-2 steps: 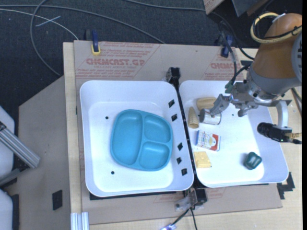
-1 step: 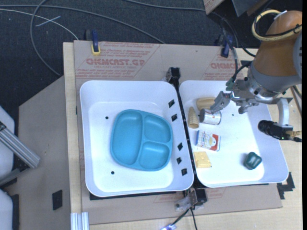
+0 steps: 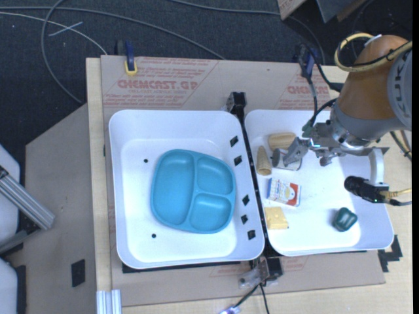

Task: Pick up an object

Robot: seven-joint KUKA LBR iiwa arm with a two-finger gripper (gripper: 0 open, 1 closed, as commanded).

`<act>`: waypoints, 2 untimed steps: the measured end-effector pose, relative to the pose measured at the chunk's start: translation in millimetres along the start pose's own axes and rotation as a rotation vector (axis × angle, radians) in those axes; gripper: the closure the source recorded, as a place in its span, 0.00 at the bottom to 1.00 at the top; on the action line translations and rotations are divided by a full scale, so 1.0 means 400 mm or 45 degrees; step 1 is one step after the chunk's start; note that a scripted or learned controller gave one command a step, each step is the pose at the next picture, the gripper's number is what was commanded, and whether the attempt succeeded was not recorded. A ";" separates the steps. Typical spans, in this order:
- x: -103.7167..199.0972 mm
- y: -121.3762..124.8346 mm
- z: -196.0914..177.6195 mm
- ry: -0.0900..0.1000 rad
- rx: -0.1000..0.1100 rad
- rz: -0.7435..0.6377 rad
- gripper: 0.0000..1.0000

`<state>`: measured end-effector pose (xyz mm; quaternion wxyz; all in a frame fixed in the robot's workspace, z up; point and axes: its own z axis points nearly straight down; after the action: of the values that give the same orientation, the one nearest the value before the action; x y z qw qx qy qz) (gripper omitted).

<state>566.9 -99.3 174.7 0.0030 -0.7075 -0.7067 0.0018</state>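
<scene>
My gripper (image 3: 287, 157) hangs over the upper left part of the right bin (image 3: 366, 241), on the grey arm with its orange band (image 3: 370, 77). It is open, with nothing between its fingers. A tan block (image 3: 281, 140) lies just behind it, and a tan cone-shaped piece (image 3: 263, 161) lies just to its left by the bin wall. Below the gripper lies a small white card box with red and blue print (image 3: 283, 191), and further toward the front a yellow block (image 3: 276, 218). A teal object (image 3: 344, 220) rests at the front right.
The left bin (image 3: 124, 175) holds a blue divided plate (image 3: 193, 190). A black divider with clips (image 3: 245, 175) runs between the bins. A black cable part (image 3: 363, 188) of the arm hangs over the right bin's right side.
</scene>
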 end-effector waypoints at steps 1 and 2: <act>0.012 -0.021 0.118 0.001 0.002 -0.001 0.00; 0.016 -0.014 0.217 0.005 -0.011 -0.002 0.00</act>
<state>560.8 -92.8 87.9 0.0011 -0.7070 -0.7072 -0.0027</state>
